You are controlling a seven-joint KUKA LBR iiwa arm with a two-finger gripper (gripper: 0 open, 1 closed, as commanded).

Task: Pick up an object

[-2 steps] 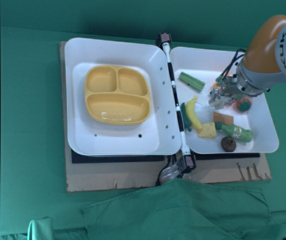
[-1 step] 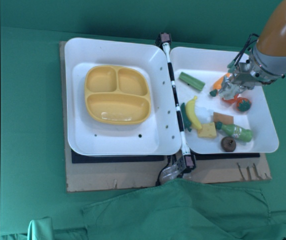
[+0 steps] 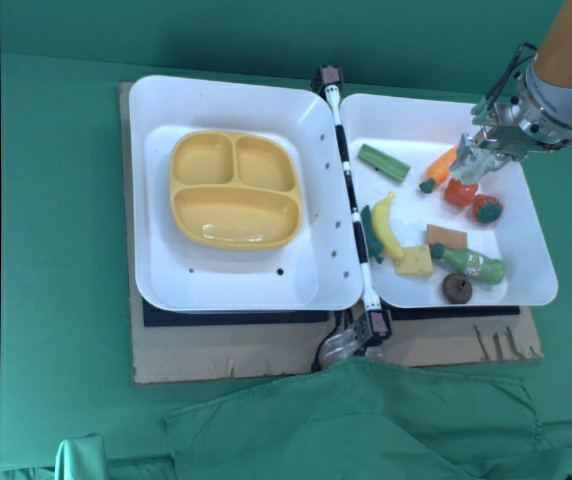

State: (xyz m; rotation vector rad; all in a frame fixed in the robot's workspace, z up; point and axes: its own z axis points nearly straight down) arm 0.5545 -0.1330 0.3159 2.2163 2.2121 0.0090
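The right bin (image 3: 526, 268) holds several toy foods: a green stick (image 3: 383, 162), a carrot (image 3: 438, 170), a red pepper (image 3: 459, 193), a tomato (image 3: 486, 208), a banana (image 3: 386, 228), a cheese wedge (image 3: 415, 261), a brown slice (image 3: 446, 235), a green bottle (image 3: 469, 262) and a brown round piece (image 3: 457, 288). My gripper (image 3: 472, 164) hangs over the far right part of this bin, just above the red pepper and beside the carrot's tip. Nothing shows between its fingers.
The left bin (image 3: 156, 268) holds a yellow divided plate (image 3: 234, 189). A hinge bar with black and white segments (image 3: 351, 198) runs between the bins. Green cloth (image 3: 366, 418) bunches up in front of the bench.
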